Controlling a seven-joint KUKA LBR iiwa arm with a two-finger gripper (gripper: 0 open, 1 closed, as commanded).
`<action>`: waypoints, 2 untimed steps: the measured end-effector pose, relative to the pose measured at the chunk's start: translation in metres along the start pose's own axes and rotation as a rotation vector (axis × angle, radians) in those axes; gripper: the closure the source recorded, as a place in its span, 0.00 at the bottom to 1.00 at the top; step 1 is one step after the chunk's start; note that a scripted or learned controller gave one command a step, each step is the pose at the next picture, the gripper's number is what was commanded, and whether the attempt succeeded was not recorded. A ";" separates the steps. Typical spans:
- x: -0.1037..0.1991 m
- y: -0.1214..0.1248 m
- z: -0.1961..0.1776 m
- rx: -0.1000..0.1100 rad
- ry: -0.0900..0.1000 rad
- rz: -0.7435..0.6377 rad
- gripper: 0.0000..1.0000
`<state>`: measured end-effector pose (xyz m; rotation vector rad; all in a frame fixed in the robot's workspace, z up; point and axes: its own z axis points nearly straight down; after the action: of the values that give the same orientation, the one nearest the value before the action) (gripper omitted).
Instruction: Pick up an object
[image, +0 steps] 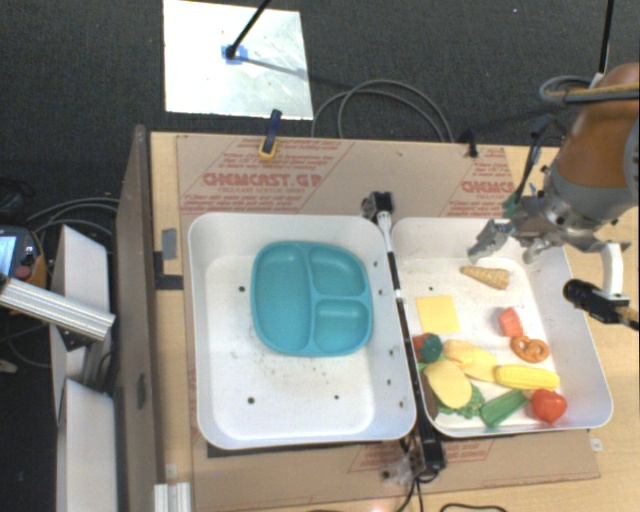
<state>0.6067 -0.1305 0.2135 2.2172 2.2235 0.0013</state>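
Observation:
My gripper (508, 243) hovers over the far part of the right bin (585, 345), open, with nothing between its fingers. Just below it lies a tan cone-shaped toy (486, 275), apart from the fingertips. Further toward the front of that bin are a flat yellow cheese slice (437, 313), a small red piece (511, 321), a pretzel (531, 349), a corn cob (526, 377), a tomato (548, 405), a green vegetable (503, 407) and a yellow lumpy toy (450, 384).
The left bin (225, 380) holds a teal divided plate (310, 298). A black divider rail (397, 300) runs between the bins. Cables and a white sheet (238, 60) lie beyond the bench.

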 end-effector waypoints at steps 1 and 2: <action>-0.035 0.007 0.069 0.003 -0.001 0.003 0.00; -0.051 -0.039 0.114 0.005 0.001 0.004 0.00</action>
<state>0.5682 -0.1819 0.0999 2.2252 2.2218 -0.0028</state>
